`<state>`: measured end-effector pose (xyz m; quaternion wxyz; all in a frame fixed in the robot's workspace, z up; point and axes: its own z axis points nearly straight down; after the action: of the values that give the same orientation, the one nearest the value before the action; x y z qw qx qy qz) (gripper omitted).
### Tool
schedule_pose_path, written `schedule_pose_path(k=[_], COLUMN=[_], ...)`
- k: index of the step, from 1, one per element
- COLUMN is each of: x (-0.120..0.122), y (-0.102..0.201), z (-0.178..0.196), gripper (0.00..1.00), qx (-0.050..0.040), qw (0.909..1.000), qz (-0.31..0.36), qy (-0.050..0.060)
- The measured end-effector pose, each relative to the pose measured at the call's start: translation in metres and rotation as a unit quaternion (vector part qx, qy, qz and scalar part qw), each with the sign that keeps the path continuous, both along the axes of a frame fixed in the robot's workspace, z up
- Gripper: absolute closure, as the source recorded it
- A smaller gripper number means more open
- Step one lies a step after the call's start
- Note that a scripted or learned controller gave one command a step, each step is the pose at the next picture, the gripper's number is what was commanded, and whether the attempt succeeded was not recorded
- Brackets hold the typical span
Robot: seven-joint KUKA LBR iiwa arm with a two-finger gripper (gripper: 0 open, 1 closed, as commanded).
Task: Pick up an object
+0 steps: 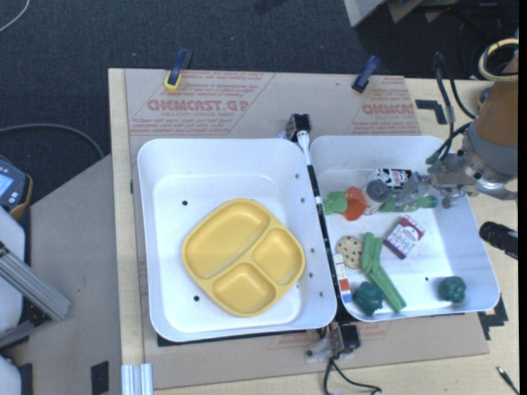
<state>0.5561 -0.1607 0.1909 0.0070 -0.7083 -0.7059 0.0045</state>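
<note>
The gripper hangs low over the upper part of the right bin, beside a grey round piece and above the red packet — whether it is open or closed I cannot tell. This looks like the approach step, nothing visibly held. Next it must settle on one object — perhaps the packet — and descend squarely onto it.

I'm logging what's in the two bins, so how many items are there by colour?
Yellow: 1, the divided tray
Green: 4
Orange-red: 1
Maroon packet: 1
Tan cookie: 1
Black-and-white: 1
Total: 9 clearly visible
</note>
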Motion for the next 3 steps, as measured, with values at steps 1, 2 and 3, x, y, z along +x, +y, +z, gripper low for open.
schedule_pose_path(k=[1,2,3], x=[0.003,-0.003,-0.002], y=[0.000,0.003,0.003], z=[0.008,-0.054,-0.104], gripper=[0.00,0.00,0.00], qx=[-0.0014,-0.0003,-0.0034], qw=[1.0000,1.0000,0.9999], qz=[0.002,0.001,0.002], qy=[-0.007,-0.004,-0.010])
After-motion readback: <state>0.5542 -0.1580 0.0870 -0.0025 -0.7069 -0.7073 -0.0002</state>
